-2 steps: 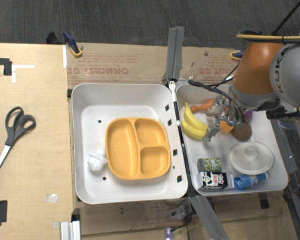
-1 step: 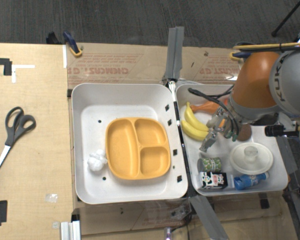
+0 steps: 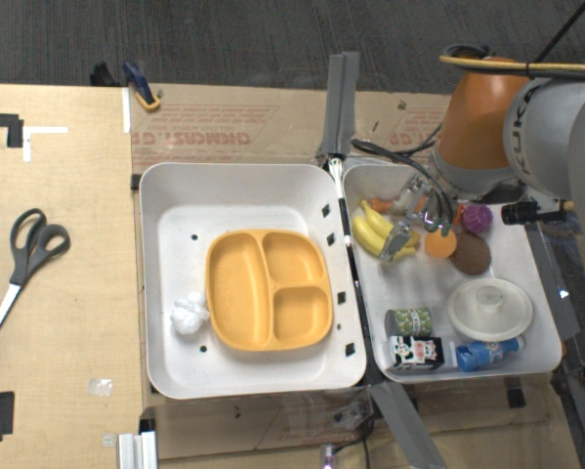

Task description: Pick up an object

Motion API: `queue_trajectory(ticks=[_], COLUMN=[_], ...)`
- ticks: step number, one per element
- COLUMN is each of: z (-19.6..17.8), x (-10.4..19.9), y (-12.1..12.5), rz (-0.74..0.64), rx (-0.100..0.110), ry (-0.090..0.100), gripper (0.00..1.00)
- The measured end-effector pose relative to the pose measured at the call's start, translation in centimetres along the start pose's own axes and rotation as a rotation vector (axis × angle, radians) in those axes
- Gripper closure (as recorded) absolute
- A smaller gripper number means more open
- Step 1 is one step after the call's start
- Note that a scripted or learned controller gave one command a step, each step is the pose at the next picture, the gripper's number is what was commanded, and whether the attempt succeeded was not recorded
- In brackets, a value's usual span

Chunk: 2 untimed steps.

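Gripper point(image 3: 410, 231) low in right bin point(image 3: 541, 272), touching bananas point(image 3: 372, 231); finger state indeterminate; orange point(image 3: 440, 244) adj.

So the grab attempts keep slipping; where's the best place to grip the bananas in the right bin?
Probably across the middle of the bananas, coming straight down from above. They lie flat and curved near the right bin's left wall, so closing across their narrow width suits them; the end effector hovers beside them.

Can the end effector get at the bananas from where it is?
Probably yes. The end effector is low in the right bin, right by the bananas, with nothing lying over them. The orange sits close on its other side.
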<state>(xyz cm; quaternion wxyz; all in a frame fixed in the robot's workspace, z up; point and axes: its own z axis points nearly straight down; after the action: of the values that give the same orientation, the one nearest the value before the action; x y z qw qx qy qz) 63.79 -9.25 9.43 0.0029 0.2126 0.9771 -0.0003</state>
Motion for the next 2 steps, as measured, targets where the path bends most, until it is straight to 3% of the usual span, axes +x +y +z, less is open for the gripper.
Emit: queue_trajectory(ticks=[1,2], z=[-1.6,-14.6], x=[-0.4,2.3], y=[0.2,4.9], rz=[-0.003,-0.035], rx=[-0.003,0.0], ry=[-0.015,0.001], gripper=[1.0,1.0])
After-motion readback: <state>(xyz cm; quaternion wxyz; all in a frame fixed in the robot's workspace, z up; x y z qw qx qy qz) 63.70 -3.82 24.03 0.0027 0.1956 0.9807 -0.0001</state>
